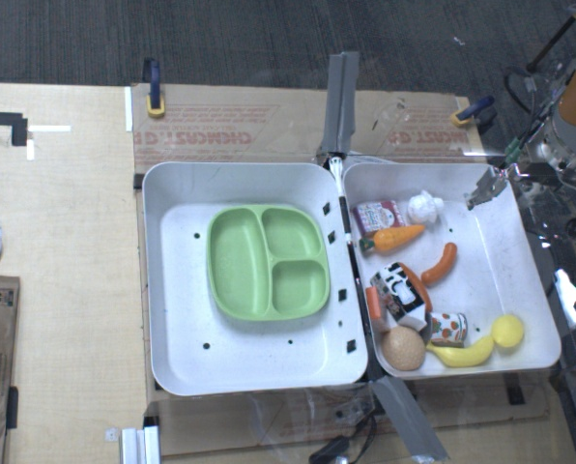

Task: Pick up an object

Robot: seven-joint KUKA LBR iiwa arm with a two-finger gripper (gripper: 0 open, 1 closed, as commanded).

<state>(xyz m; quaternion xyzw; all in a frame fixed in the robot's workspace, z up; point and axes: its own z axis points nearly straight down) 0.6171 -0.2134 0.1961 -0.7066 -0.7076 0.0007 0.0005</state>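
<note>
The right bin (505, 249) holds several toy foods. A pink packet (378, 216) and a white lump (423, 204) lie at the back, with a carrot (396, 239) just in front of them. A sausage (439, 262) lies mid-bin. Toward the front are a black-and-white carton (401, 293), a small can (447, 328), a brown egg (403, 348), a banana (462, 354) and a lemon (507, 331). My gripper (485, 188) hangs over the bin's back right corner, apart from every object and holding nothing that I can see.
The left bin (172, 259) holds a green divided plate (267, 260). A grey post (340, 104) stands behind the seam between the bins. Cables and arm parts (554, 143) crowd the right side. Clamps (153, 90) hold cardboard at the back.
</note>
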